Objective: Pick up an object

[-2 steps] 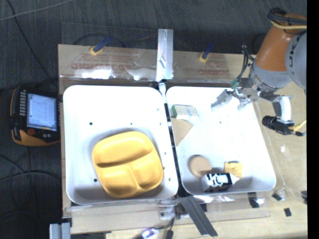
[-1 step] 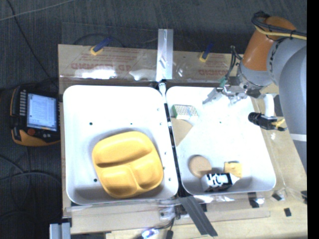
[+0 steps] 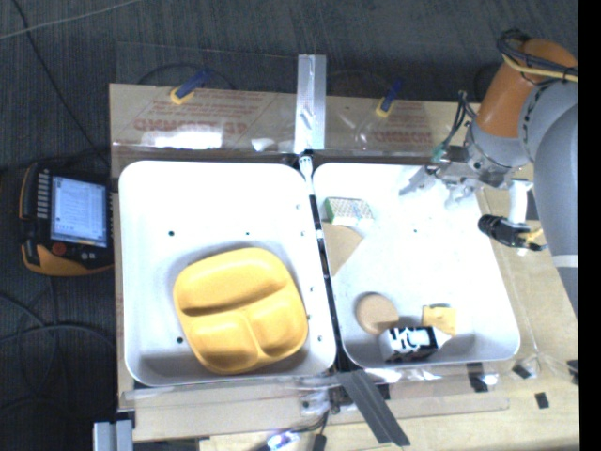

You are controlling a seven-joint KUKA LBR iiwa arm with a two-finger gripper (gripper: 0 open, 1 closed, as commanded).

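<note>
- the claw [image 3: 434,180] hangs over the far right corner of the right bin [image 3: 488,280], reaching in from the right on the grey arm [image 3: 554,158] with its orange band.
- its two thin fingers look spread apart, with nothing between them; so it is open and carrying nothing.
- things to pick all lie in the right bin: a small green and white packet [image 3: 348,210] near the far left side, a tan wedge [image 3: 340,244] just below it against the divider, and a cluster at the near edge.
- that cluster is a round tan disc [image 3: 374,312], a black and white item [image 3: 410,340] and a small yellow block [image 3: 439,318], the last two touching or nearly so.
- the left bin [image 3: 150,205] holds a big yellow tray [image 3: 241,307], well apart from the claw.
- the packet is the nearest thing: it lies to the claw's left and slightly toward the near side, with its long axis running roughly left to right.
- i judge the coming move to be a short sideways shift toward the divider, then a descent; the cluster would call for a longer reach toward the near edge.
</note>
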